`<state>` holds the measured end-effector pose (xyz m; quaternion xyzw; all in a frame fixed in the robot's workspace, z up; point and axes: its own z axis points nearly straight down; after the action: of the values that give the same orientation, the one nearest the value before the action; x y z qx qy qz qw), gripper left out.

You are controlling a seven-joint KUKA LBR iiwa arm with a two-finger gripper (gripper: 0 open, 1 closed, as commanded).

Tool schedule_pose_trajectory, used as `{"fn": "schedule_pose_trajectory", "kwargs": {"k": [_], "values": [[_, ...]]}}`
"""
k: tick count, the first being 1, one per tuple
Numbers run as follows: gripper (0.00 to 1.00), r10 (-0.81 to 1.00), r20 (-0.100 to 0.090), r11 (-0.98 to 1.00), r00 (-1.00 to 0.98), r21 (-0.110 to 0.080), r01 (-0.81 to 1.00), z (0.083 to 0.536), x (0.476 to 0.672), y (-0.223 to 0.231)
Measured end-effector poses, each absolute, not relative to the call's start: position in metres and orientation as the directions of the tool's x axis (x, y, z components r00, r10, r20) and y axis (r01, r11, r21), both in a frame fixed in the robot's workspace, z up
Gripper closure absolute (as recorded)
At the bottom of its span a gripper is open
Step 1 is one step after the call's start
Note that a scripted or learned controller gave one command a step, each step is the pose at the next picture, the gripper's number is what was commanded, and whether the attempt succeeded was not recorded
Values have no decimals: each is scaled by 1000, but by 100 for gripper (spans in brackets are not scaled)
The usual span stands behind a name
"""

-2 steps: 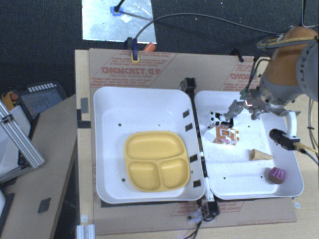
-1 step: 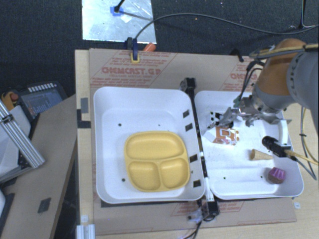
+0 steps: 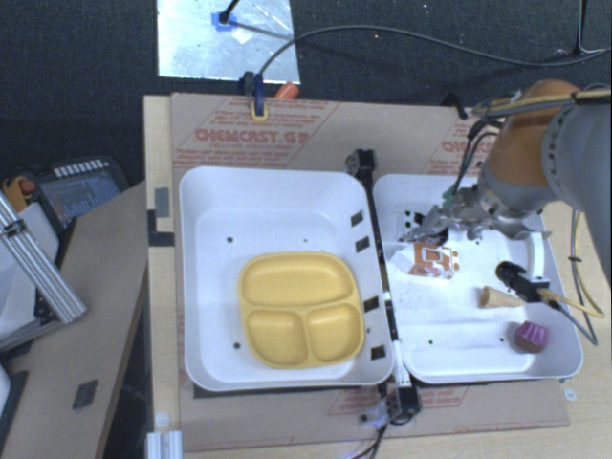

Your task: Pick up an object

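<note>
- end effector (image 3: 427, 226) is low in the right bin (image 3: 564, 357), near its back-left corner; can't tell its state
- orange-and-white card (image 3: 432, 260) lies just in front of it
- ice cream cone (image 3: 499, 298) and purple cupcake (image 3: 531, 334) toward the front-right
- yellow divided plate (image 3: 298, 309) in the left bin (image 3: 206, 256)

A shiny metal sheet (image 3: 226, 25) is being seen lying on the dark floor (image 3: 76, 55) beyond the desk (image 3: 316, 127), with a blue piece on it. A brown printed board (image 3: 287, 130) is being spread under the bins. At the left, a grey keypad device (image 3: 81, 191) is being shown beside an aluminium rail (image 3: 38, 261).
</note>
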<state>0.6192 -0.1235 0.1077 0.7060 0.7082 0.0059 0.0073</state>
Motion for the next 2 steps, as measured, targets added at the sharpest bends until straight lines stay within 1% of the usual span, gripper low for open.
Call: {"fn": "schedule_pose_trajectory", "kwargs": {"k": [1, 2], "values": [[100, 1000, -1, 2, -2, 21, 1000, 117, 620, -123], [100, 1000, -1, 5, -5, 7, 1000, 181, 622, -118]]}}
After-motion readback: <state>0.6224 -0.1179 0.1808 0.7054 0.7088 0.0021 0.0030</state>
